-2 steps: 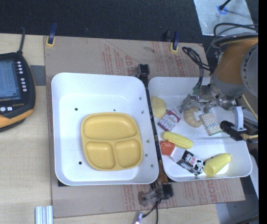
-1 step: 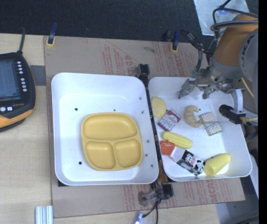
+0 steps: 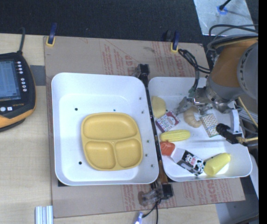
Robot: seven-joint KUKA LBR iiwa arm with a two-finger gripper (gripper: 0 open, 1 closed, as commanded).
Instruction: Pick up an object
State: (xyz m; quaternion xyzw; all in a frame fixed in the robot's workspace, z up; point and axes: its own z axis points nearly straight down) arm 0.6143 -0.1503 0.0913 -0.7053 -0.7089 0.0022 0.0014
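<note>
Cardboard covered the bench beneath two white bins. Left bin [image 3: 63,97] held a yellow divided tray [image 3: 111,140]. Over the right bin [image 3: 170,85], the gripper [image 3: 193,102] stood with fingers apart, clamped on nothing. A tan potato-shaped piece [image 3: 192,119] lay just below the fingertips, beside a yellow corn cob [image 3: 175,136].

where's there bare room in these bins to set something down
Left bin: bare floor rings the yellow divided plate, widest along the top and left walls. Right bin: crowded, with the corn cob, packets and gripper; one bare strip between corn cob and yellow bottle.
</note>
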